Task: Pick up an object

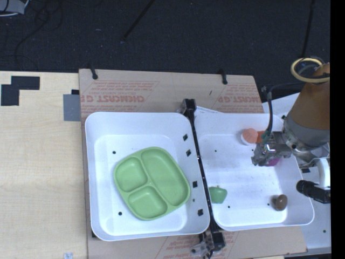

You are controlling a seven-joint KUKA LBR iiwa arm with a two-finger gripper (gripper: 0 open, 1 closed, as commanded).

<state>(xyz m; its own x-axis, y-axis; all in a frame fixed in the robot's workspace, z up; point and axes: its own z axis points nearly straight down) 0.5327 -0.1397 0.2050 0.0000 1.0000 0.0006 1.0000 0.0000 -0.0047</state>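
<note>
Gripper (265,156) is low in the right bin (237,220), jaw state cannot be told; pink object (249,136) beside it could be nudged away.

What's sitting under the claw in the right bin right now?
A bit of purple object shows beneath the claw, and a pink-orange object lies beside it. The claw covers the rest of the purple thing.

The only lettering you can make out is red print on the flat brown cardboard sheet (161,93) lying under the two bins. It sits upside down from your viewpoint, in two places along the far strip, and reads roughly as "CHEMCAST GP", though the letters are too blurred to be sure. Faint red print on its near edge is unreadable.
</note>
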